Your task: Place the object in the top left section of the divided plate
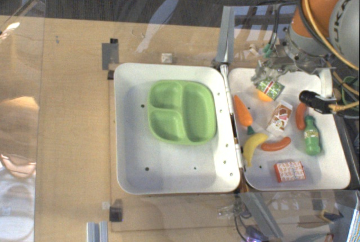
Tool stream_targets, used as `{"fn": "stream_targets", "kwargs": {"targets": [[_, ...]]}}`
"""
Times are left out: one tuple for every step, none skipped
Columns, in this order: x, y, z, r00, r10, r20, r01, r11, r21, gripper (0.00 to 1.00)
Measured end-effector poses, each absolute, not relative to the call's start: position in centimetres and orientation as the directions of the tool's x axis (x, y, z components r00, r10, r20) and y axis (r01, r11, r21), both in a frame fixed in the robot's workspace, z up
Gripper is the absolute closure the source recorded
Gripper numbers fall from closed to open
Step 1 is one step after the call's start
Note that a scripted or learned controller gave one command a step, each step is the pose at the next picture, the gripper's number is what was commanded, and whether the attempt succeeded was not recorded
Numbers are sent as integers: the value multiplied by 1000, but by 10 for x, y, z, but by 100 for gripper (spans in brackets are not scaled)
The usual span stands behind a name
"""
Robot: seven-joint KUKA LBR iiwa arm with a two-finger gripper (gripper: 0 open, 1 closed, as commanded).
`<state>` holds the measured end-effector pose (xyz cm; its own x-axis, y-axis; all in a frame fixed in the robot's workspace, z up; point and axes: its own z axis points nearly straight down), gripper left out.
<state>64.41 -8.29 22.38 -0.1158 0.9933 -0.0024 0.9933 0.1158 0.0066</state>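
Observation:
The green divided plate (pixel 183 111) lies in the left white bin (pixel 129 173), with two small sections on its left and one long section on its right. All its sections hold nothing. My gripper (pixel 269 71) hangs over the far end of the right bin (pixel 337 179), reaching in from the upper right. Directly beneath it is a small green, white and red packet (pixel 270 88) lying against an orange piece (pixel 263 96). Whether the packet is held or merely lying in the bin is hidden by the wrist.
The right bin also holds a carrot (pixel 243 111), a banana (pixel 253 145), a red sausage (pixel 275 144), a small white carton (pixel 280 116), a green bottle (pixel 312 137), a red box (pixel 289 170) and a second red sausage (pixel 301 116). Cables hang at the right.

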Motion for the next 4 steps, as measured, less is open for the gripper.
{"fn": "stream_targets", "kwargs": {"targets": [[637,-25,204,-284,959,-2,959,284,7,100],[633,36,186,-328,945,-1,945,328,7,100],[595,109,186,-370,929,0,929,370,6,100],[595,108,186,-369,929,0,929,369,6,0]]}}
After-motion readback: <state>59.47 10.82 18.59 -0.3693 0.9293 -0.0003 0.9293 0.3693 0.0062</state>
